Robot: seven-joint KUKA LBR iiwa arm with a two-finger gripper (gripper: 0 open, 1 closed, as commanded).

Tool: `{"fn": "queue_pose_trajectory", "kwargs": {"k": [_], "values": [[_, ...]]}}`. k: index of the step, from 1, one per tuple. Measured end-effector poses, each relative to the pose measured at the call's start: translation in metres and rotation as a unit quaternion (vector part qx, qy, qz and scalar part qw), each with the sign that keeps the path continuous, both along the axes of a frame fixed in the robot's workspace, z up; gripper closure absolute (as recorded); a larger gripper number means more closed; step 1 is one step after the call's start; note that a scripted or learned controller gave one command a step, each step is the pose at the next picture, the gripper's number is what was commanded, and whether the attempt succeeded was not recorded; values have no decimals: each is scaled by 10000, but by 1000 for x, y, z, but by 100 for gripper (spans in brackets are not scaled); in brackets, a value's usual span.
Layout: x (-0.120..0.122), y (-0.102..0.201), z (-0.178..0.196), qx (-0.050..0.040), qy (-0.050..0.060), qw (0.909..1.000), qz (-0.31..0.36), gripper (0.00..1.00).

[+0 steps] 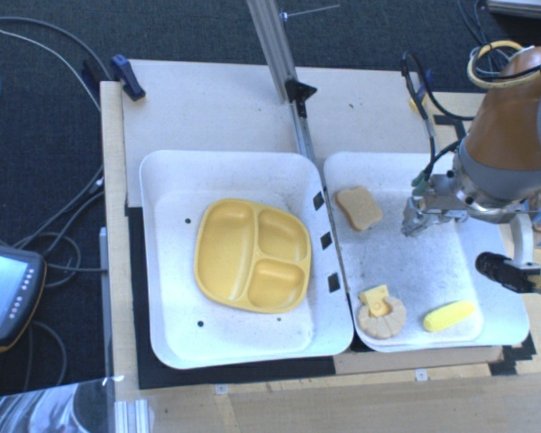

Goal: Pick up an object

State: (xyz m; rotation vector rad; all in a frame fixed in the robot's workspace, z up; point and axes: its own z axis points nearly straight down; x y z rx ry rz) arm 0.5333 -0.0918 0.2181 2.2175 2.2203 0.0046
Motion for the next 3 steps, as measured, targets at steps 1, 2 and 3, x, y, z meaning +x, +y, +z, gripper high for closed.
{"fn": "queue_pose_trajectory", "kwargs": {"k": [1, 2, 3], "values": [[3, 60, 13, 16, 9, 10000, 33, 100], [5, 112, 3, 16, 37, 10000, 25, 100], [8, 168, 18, 17, 16, 10000, 31, 100]]}}
